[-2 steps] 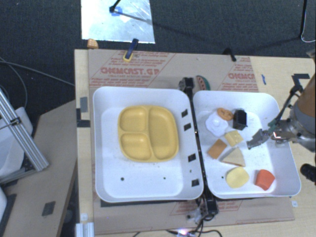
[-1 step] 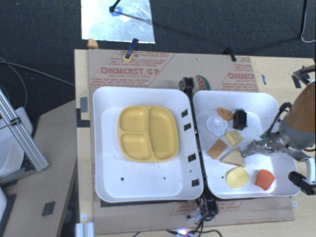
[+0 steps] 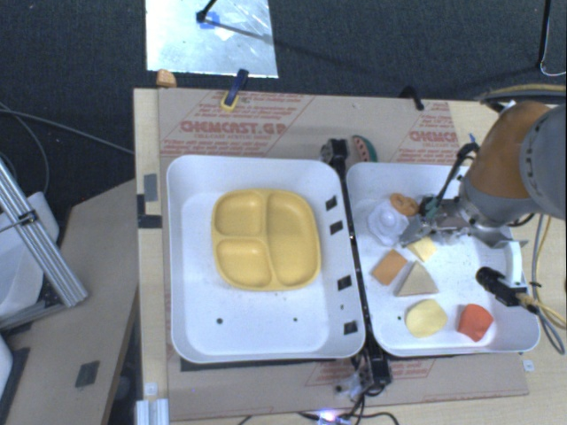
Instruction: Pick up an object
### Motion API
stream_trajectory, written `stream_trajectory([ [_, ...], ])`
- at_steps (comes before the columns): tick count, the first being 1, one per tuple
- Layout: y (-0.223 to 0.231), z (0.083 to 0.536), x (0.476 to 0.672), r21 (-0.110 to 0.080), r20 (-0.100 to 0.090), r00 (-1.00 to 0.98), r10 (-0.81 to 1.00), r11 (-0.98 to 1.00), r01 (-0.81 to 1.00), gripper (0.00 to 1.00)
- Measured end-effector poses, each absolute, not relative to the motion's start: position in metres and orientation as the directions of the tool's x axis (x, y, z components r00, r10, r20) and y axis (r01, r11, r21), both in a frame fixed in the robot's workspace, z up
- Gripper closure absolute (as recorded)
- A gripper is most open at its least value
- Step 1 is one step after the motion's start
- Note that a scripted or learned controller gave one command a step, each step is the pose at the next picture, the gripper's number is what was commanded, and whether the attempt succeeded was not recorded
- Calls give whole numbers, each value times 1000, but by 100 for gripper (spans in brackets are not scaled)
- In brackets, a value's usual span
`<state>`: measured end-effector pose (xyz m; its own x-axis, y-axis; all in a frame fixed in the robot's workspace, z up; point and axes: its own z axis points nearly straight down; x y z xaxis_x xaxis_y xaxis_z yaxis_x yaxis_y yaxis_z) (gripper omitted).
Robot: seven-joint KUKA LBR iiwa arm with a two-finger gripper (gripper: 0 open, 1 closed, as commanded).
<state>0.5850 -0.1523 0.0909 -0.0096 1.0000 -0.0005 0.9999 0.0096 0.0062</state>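
My gripper [image 3: 418,232] reaches from the right into the right bin [image 3: 514,336], low over its upper middle. Its tip is just above a pale yellow block [image 3: 423,250] and beside a clear whitish object [image 3: 385,222]. A small orange piece [image 3: 403,204] lies just above the tip. Below are an orange block [image 3: 389,267], a beige wedge [image 3: 416,281], a yellow round lump [image 3: 426,318] and a red-orange piece [image 3: 475,321]. I see nothing lifted off the bin floor.
The left bin [image 3: 190,326] holds a yellow divided plate [image 3: 266,239]. The divider [image 3: 350,255] between the bins runs close to the left of the gripper. Cardboard [image 3: 266,122] lies under the bins' far side.
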Motion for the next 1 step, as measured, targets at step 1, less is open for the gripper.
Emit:
stream_trajectory([
  [1,-103,85,642,1,3,-9,1000,9,1000,0],
])
